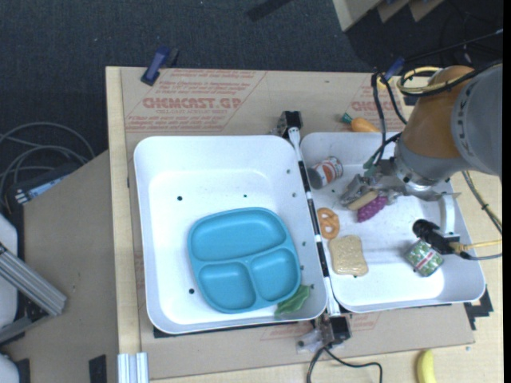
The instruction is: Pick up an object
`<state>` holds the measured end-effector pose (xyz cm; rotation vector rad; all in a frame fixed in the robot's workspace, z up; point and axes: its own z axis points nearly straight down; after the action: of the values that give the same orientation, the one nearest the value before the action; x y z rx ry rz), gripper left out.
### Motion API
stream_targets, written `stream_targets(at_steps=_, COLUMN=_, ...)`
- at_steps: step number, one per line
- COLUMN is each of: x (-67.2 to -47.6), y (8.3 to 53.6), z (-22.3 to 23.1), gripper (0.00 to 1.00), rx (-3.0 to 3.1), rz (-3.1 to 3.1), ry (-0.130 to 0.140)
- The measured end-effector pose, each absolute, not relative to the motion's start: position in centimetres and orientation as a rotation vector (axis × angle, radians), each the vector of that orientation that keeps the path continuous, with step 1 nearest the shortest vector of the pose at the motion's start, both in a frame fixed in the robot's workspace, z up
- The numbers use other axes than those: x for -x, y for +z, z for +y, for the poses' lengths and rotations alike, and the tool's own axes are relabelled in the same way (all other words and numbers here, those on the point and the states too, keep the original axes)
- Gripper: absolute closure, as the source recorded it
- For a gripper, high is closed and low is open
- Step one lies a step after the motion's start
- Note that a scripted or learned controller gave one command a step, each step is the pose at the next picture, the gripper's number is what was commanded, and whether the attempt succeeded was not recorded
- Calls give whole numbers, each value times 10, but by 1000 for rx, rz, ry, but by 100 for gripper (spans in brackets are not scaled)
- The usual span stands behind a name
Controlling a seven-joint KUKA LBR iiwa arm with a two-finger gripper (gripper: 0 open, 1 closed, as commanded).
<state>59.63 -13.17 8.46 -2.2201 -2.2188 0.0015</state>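
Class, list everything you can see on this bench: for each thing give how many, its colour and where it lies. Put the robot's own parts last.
shallow plastic bin: 2, white, side by side on the bench
three-compartment plastic tray: 1, light blue, left bin
leafy toy: 1, green, left bin's near right corner
small tin can: 1, red and white, right bin, far left
pretzel toy: 1, orange-brown, right bin's left side
bread slice toy: 1, tan, below the pretzel
grape bunch toy: 1, purple, under the pincer
patterned can: 1, green, right bin, near right
arm: 1, grey with orange band, from the right
pincer: 1, metal, over the grapes
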Motion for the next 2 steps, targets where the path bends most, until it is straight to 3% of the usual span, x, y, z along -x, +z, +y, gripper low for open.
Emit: stream_targets(at_steps=2, x=-579, y=85, z=-105, gripper=0, rx=2220, rz=-2221, ry=1)
